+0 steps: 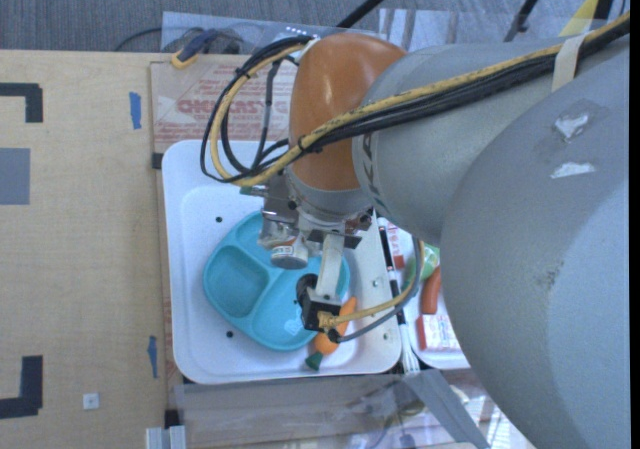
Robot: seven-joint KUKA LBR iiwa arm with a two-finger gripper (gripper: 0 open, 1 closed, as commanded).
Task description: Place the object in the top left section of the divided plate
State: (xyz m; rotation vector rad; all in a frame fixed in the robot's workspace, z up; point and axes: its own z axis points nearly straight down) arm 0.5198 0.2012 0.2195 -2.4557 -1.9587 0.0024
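The carrot (327, 342), orange with a green tip, lies against the plate (238, 282) at its 5 o'clock edge. It is outside every section, so I judge the task not yet done. It may be resting partly on the rim, but my wrist hides that spot.

My gripper (290, 253) hangs low over the plate at about 1 o'clock from its centre, apart from the carrot. I cannot tell whether it is clenched or released, and I see nothing in it. I would guess I am over the plate because that is where the drop belongs, but the carrot is not with me.

The plate sits in the left bin (182, 237), with its big section at 9 o'clock lying bare. My own arm blocks much of the view. At 3 o'clock the right bin (440, 357) holds a box (436, 329) and a green thing (428, 259), well clear of the plate.
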